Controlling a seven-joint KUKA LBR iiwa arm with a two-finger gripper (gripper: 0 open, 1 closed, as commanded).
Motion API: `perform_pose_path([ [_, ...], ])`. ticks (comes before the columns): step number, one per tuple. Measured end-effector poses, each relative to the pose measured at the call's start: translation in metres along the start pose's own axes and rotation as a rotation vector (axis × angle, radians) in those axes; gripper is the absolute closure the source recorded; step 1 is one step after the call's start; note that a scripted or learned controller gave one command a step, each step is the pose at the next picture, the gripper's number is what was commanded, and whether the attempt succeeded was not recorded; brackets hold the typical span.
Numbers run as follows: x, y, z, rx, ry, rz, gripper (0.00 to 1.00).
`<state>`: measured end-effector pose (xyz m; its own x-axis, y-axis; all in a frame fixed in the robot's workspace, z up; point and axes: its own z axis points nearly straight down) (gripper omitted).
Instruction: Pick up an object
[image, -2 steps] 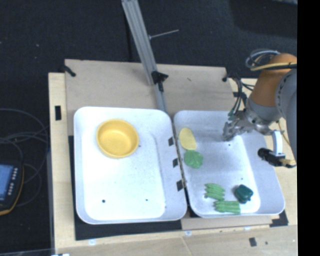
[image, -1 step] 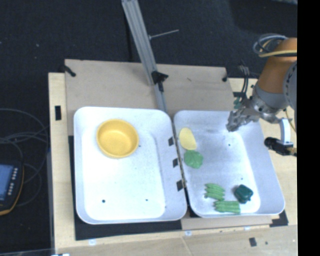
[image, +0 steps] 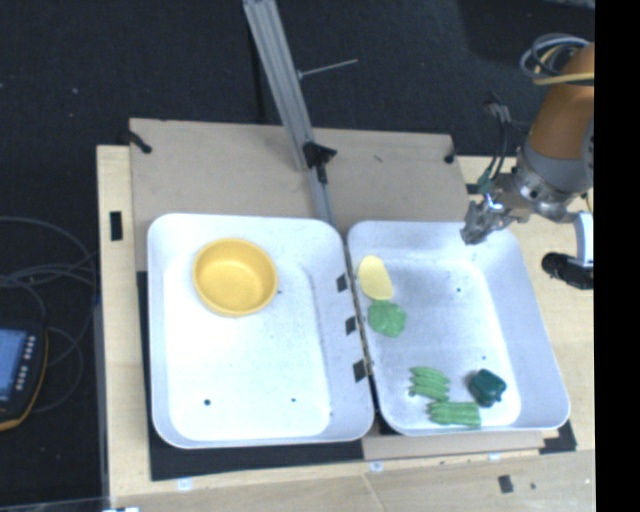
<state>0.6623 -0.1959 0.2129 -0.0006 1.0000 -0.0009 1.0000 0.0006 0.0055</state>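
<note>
Gripper (image: 478, 228): positioned over the upper right corner of the right bin (image: 530, 300), roughly at the 1 o'clock point of that bin's rim. It hangs from the grey arm (image: 560, 110) with the orange band, which enters from the 3 o'clock side. How the claw stands, wide or narrow, cannot be told at this resolution. Nothing is seen in it.

Candidate objects, all in the right bin and all apart from the gripper:
- Yellow piece (image: 375, 277): toward 8 o'clock from the gripper, near the bin's left wall, lying flat. Nearest of the items, yet well apart.
- Round green piece (image: 387, 320): just beside the yellow piece at its 6 o'clock; whether they touch cannot be told.
- Green pod (image: 429, 381): toward 7 o'clock from the gripper, in the lower part of the bin.
- Second green pod (image: 455, 413): near the first, at its 5 o'clock, close to the bottom rim.
- Dark teal object (image: 487, 386): nearly at 6 o'clock from the gripper, near the lower right corner, just beside the pods.

Left bin (image: 250, 400): contains a yellow bowl (image: 235, 276), upright, in its upper left quarter, toward 9 o'clock from the gripper and farthest from it.
</note>
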Motion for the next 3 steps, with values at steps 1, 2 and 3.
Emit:
perform_pose_path([
  [1,-0.001,0.0,0.003,0.005,0.0,0.001,1.0],
  [2,0.048,-0.009,-0.011,0.003,0.001,-0.002,1.0],
  [3,0.102,-0.017,-0.02,0.004,0.002,-0.003,1.0],
])
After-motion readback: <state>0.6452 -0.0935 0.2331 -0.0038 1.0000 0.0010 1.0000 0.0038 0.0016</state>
